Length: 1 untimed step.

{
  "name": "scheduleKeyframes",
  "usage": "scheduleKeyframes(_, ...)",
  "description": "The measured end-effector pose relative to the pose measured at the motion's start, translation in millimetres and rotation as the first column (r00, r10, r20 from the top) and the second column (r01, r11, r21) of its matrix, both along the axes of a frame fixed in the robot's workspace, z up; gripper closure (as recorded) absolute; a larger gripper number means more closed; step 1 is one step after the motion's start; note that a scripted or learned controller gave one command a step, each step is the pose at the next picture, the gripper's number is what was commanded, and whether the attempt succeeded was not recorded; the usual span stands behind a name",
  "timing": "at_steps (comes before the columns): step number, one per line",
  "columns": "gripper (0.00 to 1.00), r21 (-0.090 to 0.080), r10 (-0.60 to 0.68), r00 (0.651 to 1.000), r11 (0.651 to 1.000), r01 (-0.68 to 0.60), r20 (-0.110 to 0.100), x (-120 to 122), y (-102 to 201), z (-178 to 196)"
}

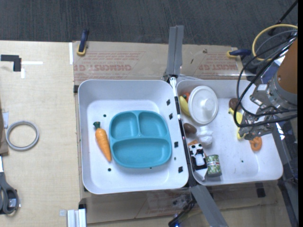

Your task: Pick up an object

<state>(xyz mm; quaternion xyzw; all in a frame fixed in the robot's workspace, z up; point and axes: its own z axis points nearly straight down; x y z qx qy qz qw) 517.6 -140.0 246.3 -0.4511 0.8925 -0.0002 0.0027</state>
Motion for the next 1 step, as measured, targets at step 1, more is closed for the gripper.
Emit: scheduleKeyframes(1,1.00,-0.001,0.100,0.995,0.995,-0.100,0.000,30.3,-81.2,-153.7)
